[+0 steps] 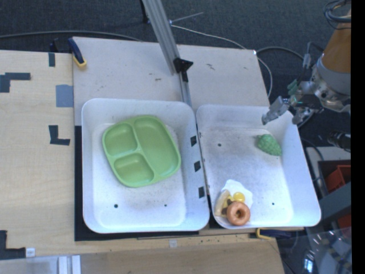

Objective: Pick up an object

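A green knobbly object (268, 144) lies in the right bin (251, 170) near its far right side. At that bin's near left corner sit a brown doughnut (238, 213), a yellow piece (238, 197) and a white scrap (232, 187). My gripper (283, 112) hangs at the bin's far right rim, above and slightly right of the green object, apart from it. Its two fingers (272, 112) stand spread with nothing between them.
The left bin (97, 204) holds a green divided plate (141, 150). A slanted metal pole (165, 33) crosses the bench behind the bins. A yellow-and-blue clamp (76, 53) sits at the bench's far left. Cables trail at the right.
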Available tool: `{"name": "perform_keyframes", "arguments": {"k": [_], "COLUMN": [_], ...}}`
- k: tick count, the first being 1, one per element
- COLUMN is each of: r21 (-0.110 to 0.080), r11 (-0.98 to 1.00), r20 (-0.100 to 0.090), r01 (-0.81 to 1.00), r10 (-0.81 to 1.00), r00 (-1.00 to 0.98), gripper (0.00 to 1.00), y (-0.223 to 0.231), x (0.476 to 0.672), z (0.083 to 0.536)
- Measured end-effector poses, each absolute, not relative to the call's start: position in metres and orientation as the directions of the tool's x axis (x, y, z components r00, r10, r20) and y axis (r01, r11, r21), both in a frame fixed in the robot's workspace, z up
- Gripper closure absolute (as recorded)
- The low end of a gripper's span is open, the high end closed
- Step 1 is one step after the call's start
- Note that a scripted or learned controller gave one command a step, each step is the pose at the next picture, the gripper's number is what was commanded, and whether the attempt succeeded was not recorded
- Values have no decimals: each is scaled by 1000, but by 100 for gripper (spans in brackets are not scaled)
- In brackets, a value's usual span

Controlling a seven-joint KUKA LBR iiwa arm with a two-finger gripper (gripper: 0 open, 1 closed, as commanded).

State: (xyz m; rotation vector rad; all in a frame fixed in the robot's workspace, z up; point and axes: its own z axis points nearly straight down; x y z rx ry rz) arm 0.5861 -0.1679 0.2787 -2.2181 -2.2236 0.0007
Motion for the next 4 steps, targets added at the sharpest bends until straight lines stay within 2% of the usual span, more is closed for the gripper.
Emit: {"name": "perform_keyframes", "arguments": {"k": [1, 2, 3, 4], "r21": [-1, -7, -8, -7], "r11": [3, 2, 1, 1], "r20": [0, 1, 0, 1], "r01": [1000, 1000, 1000, 1000], "r10": [1000, 1000, 1000, 1000], "r00": [-3, -2, -1, -1], "gripper": [0, 0, 0, 0], "y": [-168, -158, -161, -152], "x": [586, 588, 577, 578], "z": [279, 219, 162, 112]}}
